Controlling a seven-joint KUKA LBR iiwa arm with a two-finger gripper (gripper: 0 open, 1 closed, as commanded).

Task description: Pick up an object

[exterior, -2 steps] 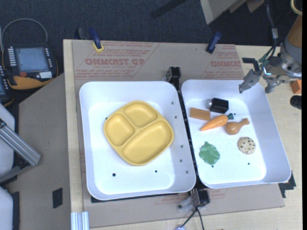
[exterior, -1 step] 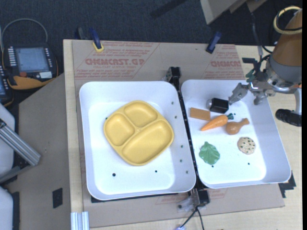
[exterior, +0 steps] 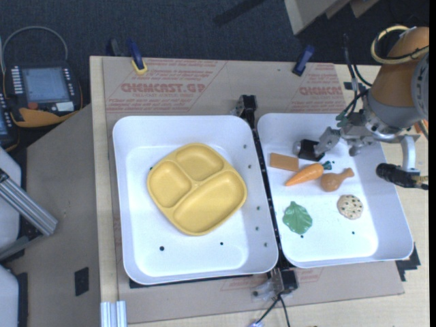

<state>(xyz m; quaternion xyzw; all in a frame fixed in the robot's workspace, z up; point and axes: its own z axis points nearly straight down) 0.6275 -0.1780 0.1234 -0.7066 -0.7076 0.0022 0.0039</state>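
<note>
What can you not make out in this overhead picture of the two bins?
Camera view: the arm runs off the right edge, its base unseen.
Camera view: the right bin has its far right corner hidden beneath the arm.
Camera view: the handheld screen shows text too small to read.

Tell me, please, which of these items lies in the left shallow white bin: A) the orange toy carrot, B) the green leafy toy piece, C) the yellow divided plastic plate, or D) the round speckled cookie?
C: the yellow divided plastic plate rests in the left shallow white bin, while the orange toy carrot, round speckled cookie and green leafy toy piece all lie in the right white bin.
</note>
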